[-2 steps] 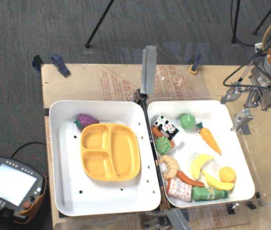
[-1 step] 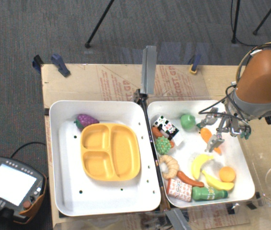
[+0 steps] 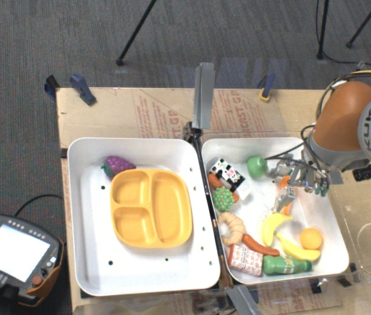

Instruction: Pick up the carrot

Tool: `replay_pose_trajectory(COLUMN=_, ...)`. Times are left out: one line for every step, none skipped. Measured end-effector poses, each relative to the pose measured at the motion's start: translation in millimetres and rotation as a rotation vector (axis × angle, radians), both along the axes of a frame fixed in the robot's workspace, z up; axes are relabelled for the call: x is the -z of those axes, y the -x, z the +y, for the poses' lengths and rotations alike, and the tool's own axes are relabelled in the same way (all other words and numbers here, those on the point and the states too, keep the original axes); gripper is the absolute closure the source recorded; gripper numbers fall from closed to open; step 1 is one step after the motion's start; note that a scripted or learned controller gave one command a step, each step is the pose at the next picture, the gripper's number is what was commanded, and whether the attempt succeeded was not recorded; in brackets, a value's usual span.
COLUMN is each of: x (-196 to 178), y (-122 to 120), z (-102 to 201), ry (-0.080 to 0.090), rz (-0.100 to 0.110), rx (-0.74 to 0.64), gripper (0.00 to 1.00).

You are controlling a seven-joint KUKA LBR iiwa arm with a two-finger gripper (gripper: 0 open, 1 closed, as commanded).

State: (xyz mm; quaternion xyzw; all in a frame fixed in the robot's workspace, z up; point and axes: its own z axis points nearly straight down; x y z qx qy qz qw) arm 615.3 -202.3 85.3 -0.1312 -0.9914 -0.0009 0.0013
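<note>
1. Orange shows between the fingers of the gripper (image 3: 289,190) over the right bin (image 3: 339,241): a slim orange piece, which I take to be the carrot (image 3: 285,194), runs from beside the fingers down toward the bin floor.
2. As far as I can judge, the gripper is closed on the carrot, with the carrot's upper part pinched and its lower end hanging just above the bananas (image 3: 284,236).
3. Progress looks well along: the grasp seems made, and the carrot appears raised off the bin floor or close to it. What is left is a clear lift away from the other toys, and proof that the hold is firm.
4. The arm (image 3: 343,126) reaches in from the right, its rounded orange band over the bin's far right corner, with the wrist bent so the gripper points left and downward into the bin.
5. Around the carrot lie a green ball (image 3: 257,167), a black-and-white carton (image 3: 227,172), a bumpy green fruit (image 3: 223,199), a croissant (image 3: 232,227), a sausage (image 3: 259,244), an orange (image 3: 311,239), a green bottle (image 3: 285,266) and a red box (image 3: 245,259).
6. The left bin (image 3: 87,241) holds a yellow divided plate (image 3: 151,207) and purple grapes (image 3: 118,165), well apart from the gripper.
7. Both bins sit on the counter (image 3: 126,113).
</note>
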Motion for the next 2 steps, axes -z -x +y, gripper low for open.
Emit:
replay_pose_trajectory(x=-14, y=-3, z=1, ry=0.003, rz=-0.009, rx=-0.006, gripper=1.0)
replay_pose_trajectory(x=-123, y=22, z=32, ry=0.005, rz=-0.018, rx=0.008, gripper=1.0)
